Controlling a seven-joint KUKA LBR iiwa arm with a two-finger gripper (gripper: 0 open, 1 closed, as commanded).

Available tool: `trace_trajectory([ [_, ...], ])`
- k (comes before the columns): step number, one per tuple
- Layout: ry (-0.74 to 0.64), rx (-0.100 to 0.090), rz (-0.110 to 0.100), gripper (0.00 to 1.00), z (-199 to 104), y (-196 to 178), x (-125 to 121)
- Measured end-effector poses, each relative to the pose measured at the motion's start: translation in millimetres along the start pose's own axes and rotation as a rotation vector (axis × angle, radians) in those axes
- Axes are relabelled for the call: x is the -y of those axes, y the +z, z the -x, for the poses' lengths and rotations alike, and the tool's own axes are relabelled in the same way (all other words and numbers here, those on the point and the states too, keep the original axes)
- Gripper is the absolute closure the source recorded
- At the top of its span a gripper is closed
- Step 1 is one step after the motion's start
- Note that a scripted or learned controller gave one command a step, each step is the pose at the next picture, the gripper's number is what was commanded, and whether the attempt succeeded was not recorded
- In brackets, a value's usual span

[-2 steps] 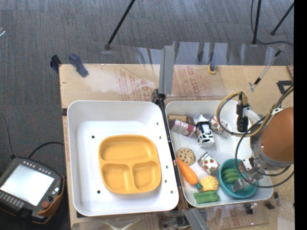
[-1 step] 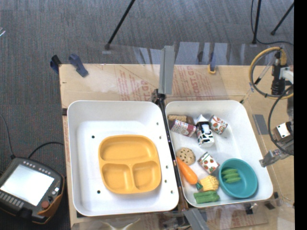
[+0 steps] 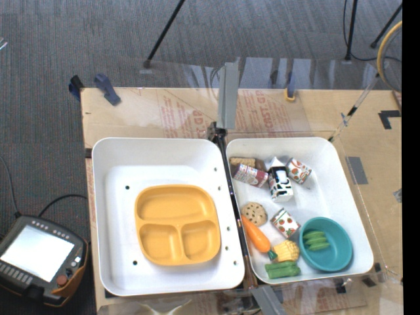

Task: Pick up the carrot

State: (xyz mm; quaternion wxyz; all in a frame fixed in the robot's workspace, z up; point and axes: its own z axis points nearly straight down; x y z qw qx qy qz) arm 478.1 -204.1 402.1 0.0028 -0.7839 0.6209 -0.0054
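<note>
Evidently pre-approach: carrot (image 3: 256, 236) lies untouched along the right bin's (image 3: 341, 169) left wall, beside cookie (image 3: 253, 213) and corn (image 3: 286, 250); the tool's opening cannot be judged. Next move calls for descending over it.

The cardboard-topped bench (image 3: 157, 113) bears 2 white bins side by side, the left bin (image 3: 105, 176) touching the right bin (image 3: 335, 169).

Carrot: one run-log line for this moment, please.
carrot: right bin, near left wall | beside: cookie, corn | picked: no
</note>
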Motion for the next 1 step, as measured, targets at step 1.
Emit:
trace_trajectory([
  [1, 0.032, 0.021, 0.026, 1.00, 16.8, 251.4, -4.8],
])
